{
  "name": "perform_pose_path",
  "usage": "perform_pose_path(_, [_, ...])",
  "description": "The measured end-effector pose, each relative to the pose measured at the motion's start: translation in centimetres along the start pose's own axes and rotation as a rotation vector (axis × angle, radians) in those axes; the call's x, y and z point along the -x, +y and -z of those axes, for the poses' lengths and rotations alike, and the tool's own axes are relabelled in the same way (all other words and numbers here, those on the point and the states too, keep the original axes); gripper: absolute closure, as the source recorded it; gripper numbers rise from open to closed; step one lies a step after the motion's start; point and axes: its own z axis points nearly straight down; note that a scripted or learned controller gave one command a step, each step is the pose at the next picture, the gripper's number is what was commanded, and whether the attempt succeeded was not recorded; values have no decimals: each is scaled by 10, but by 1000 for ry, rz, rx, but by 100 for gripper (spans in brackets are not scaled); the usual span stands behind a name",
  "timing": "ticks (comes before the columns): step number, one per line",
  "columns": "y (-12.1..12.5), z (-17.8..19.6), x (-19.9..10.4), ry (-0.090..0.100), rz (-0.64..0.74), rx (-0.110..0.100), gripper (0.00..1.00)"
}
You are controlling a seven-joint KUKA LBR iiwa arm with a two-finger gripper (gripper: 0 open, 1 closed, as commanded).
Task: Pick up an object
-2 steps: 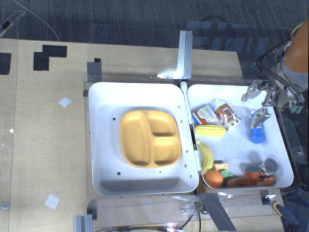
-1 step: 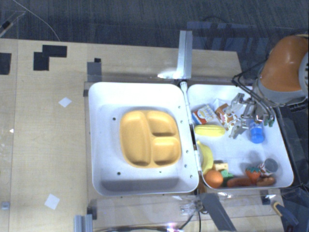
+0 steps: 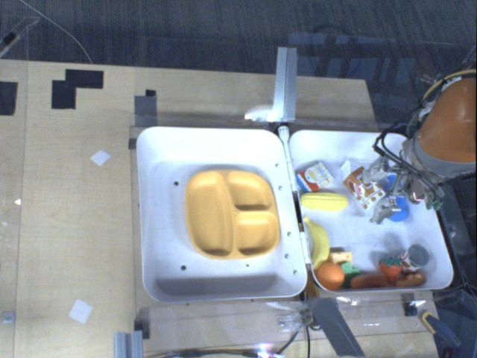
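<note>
Left bin (image 3: 149, 222): holds a yellow divided tray (image 3: 229, 212).
Right bin (image 3: 446, 253): holds my candidates: banana (image 3: 318, 242), yellow block (image 3: 323, 202), orange (image 3: 329, 276), small carton (image 3: 317, 174).
My arm (image 3: 451, 121): reaches over the right bin's far side.
My claw (image 3: 387, 196): low beside a brown packet (image 3: 363, 188) and a blue piece (image 3: 398, 210); grip state cannot be told.
Progress: nothing visibly lifted; grasp and lift remain.

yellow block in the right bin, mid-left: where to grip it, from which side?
My call: come straight down on the yellow block and close across its short width at mid-length. It lies flat, long axis left-right, with bare floor of the right bin in front and behind, while the bin wall crowds its left end.
</note>
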Motion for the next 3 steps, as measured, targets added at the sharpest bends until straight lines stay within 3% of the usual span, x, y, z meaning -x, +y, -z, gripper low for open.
perform_pose_path(1, [-17, 4, -76, -3, -198, -5, 0])
perform_pose_path(2, [54, -12, -87, 18, -624, -1, 0])
perform_pose_path(3, [-3, -23, -20, 39, -690, -6, 0])
